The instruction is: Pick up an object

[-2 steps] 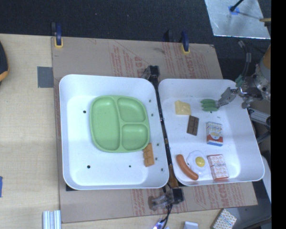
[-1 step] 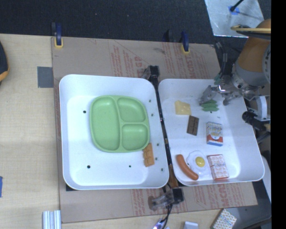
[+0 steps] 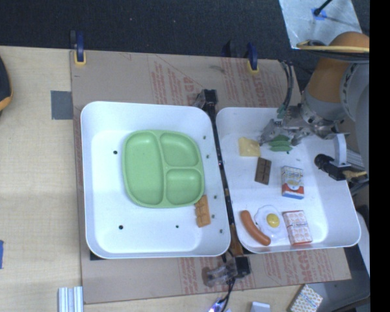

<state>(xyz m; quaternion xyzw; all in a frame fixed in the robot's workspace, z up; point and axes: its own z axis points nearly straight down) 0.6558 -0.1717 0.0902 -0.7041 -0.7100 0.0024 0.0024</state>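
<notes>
Nearest the lens, along the right bin's (image 3: 341, 229) front edge and well below the gripper (image 3: 281, 135), lie a red plastic sausage (image 3: 255, 227), a toy fried egg (image 3: 269, 219) and a small pink-and-white carton (image 3: 297, 227). Up by the gripper, a green leafy toy piece (image 3: 281, 144) sits right at its tip, though whether it is held I cannot tell; a pale yellow cheese wedge (image 3: 249, 147) lies just left, a brown chocolate bar (image 3: 263, 170) and red-and-white milk carton (image 3: 292, 181) below. Far left, the other white bin (image 3: 97, 174) holds a green divided plate (image 3: 162, 168) and an orange cracker (image 3: 202, 211).
</notes>
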